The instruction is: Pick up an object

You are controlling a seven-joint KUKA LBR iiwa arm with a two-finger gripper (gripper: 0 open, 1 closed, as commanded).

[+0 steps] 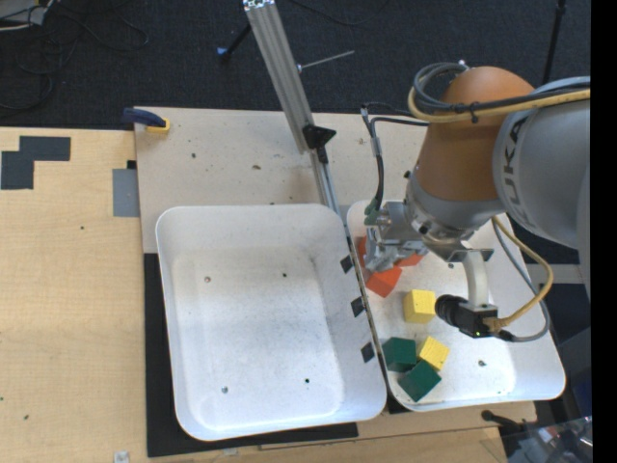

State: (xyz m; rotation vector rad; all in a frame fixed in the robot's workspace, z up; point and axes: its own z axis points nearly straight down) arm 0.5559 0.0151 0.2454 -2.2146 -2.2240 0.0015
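Note:
My gripper (386, 246) hangs low over the upper left part of the right bin (521, 374), under the orange-banded wrist. Directly below it lies an orange-red block (384, 281), with more red showing at the gripper's sides. I cannot tell whether the gripper touches the block. A yellow cube (419, 305) sits just to the block's right. Nearer the front lie a second yellow block (435, 352) and two dark green blocks (399, 352) (419, 382), close together.
The left bin (183, 258) lies alongside, its wall meeting the right bin by black clips (355, 305). A slanted aluminium bar (284, 61) rises behind the bins. A black cable fitting (463, 313) hangs from the arm over the right bin.

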